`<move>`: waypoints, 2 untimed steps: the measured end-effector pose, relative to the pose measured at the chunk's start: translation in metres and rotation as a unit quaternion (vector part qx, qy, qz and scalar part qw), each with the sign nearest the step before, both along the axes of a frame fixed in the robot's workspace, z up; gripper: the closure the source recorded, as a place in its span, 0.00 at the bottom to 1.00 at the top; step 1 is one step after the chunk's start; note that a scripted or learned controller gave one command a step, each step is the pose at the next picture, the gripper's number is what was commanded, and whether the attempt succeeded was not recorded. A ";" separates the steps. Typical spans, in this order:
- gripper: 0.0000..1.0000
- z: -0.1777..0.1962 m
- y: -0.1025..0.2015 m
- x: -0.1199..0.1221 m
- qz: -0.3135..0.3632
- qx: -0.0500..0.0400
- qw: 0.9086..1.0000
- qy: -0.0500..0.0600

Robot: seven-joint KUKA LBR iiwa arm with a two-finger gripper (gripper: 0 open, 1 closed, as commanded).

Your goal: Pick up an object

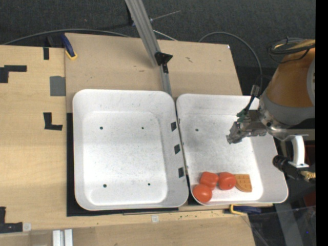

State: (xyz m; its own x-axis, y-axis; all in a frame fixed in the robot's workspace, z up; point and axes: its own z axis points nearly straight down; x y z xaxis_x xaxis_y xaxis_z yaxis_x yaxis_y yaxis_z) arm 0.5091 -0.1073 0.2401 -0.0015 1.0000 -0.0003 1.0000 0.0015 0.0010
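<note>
Red tomato cluster (212, 183) with orange waffle piece (244, 182): near edge of right bin (215, 106), row's long axis running left-right. Gripper (237, 133): above bin's middle right, apart from them.

gripper (234, 136) above right bin (215, 109)

Two bins sat side by side on the bench (31, 96) — the left bin (82, 137) and the right bin (205, 104). In the right bin's near edge lay three round pieces (212, 183) beside a waffle piece (244, 183) — the gripper (236, 135) above, behind them.
</note>
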 end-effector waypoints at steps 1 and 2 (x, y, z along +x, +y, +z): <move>1.00 0.006 0.048 0.022 0.002 0.001 1.000 0.001; 1.00 0.011 0.102 0.041 0.003 0.001 1.000 0.001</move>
